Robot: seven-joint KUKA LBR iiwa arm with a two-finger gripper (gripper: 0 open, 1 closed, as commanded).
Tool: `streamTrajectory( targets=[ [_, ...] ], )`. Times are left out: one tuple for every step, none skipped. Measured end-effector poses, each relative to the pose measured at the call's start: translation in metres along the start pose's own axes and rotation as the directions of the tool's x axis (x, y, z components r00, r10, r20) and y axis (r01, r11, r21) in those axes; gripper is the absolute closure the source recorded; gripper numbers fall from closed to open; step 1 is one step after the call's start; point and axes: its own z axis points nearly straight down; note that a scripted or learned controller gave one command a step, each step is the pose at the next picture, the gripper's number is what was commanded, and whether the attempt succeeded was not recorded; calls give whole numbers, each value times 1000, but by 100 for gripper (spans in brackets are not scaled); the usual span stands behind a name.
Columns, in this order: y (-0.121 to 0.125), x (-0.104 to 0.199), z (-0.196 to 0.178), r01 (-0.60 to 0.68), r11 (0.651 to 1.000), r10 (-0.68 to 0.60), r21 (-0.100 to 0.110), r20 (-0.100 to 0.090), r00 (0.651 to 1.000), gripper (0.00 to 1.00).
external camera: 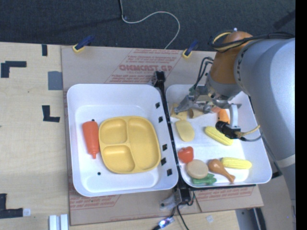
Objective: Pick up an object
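Claw (184, 107) down low in the right bin (261, 169), fingers spread and holding nothing, parked just above the pale potato (185, 130) probably to grab it, with corn (218, 135) beside, tomato (185, 154) and burger (197, 169) nearer, yellow tray (129, 144) left.

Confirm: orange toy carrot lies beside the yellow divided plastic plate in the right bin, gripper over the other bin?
Wrong bin. The camera view shows the orange toy carrot lying beside the yellow divided plastic plate in the left white bin, not the right one. The rest holds: the gripper is over the other bin, the right white bin.
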Motion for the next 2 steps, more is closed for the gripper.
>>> streamTrajectory(
  targets=[
    [0, -1, -12, -1, 1000, 1, -2, 3, 1000, 100],
    [0, 0, -54, -1, 1000, 1, 8, -8, 1000, 100]
  ],
)
